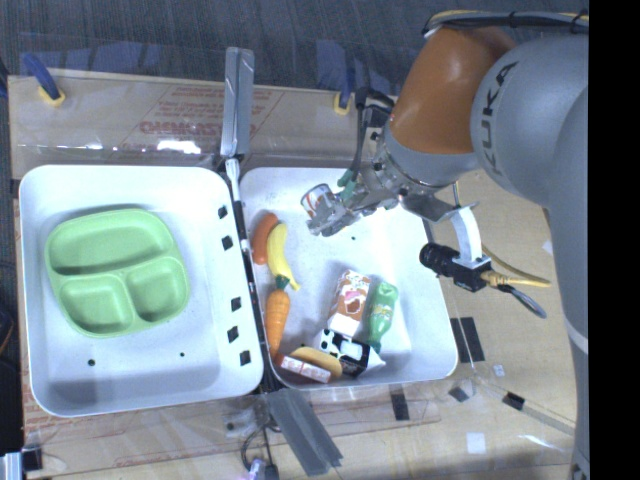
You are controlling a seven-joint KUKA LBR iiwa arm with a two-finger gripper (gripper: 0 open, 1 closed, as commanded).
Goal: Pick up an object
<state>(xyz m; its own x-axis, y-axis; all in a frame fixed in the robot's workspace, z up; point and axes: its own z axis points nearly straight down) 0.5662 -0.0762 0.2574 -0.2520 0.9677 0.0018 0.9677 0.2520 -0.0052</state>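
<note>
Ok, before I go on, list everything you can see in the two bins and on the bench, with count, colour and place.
Bins: 2, white, side by side on the bench.
Divided plate: 1, green, three compartments, in the left bin.
Banana: 1, yellow, right bin, near its left wall.
Red-orange piece: 1, just left of the banana, touching it; kind unclear.
Carrot: 1, orange, below the banana.
Carton: 1, printed white and orange, right bin, lower middle.
Bottle: 1, green, right of the carton.
Small items: number unclear, mixed colours, at the right bin's front wall.
Arm: 1, grey with orange band, from the right.
Gripper: 1, over the right bin's upper part.
</note>
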